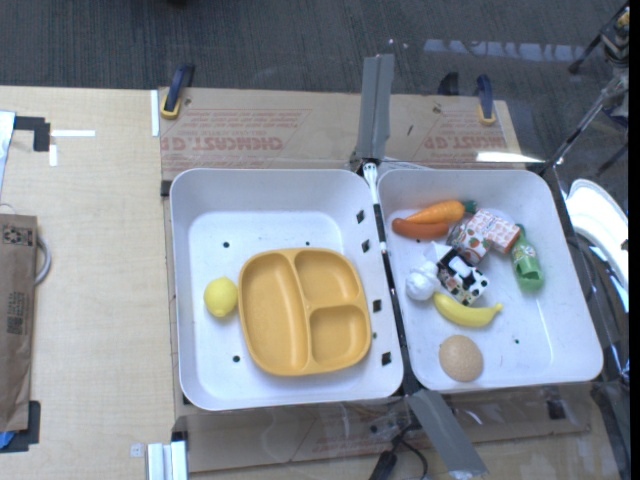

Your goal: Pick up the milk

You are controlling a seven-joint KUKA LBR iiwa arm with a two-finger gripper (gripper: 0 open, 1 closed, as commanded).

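The milk [462,276], a cow-patterned carton, lies in the right bin [560,363], left of its middle, between the carrot [430,218] toward the far edge and the banana [467,311] toward the near edge, touching the banana. The claw's state cannot be told. 1 lemon [221,296] sits in the left bin [200,368].

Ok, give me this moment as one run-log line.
task: pick up milk | milk carton: right bin, among carrot, banana, snack box | left bin: yellow tray, lemon | status: milk ungrasped
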